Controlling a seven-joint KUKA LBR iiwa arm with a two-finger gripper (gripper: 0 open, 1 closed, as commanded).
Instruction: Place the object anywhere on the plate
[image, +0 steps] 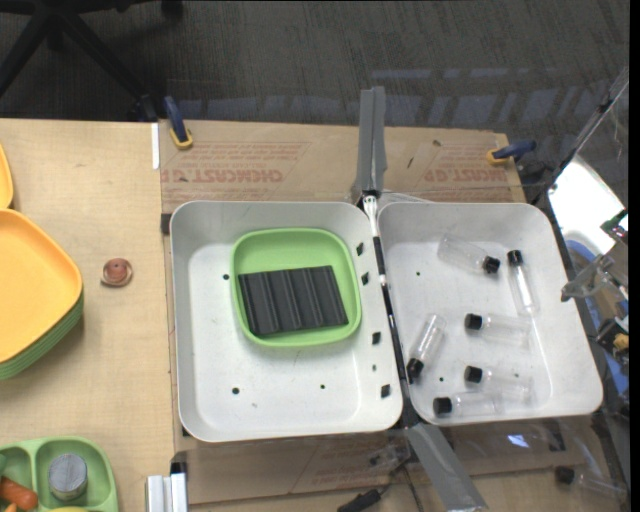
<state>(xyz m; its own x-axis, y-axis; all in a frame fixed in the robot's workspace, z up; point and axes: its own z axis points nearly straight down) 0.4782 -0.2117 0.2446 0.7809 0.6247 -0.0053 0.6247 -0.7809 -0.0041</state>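
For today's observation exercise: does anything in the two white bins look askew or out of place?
The clear vials in the right bin lie toppled, scattered at mixed angles. In the left bin, the dark ridged block sits slightly tilted on the green plate. Nothing looks spilled or damaged.

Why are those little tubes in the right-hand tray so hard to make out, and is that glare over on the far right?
In the camera view, the tubes are clear plastic on a white tray, so mainly their black caps stand out; a washed-out bright patch glares at the right edge; the green plate and its dark ribbed block look sharp, evenly lit.
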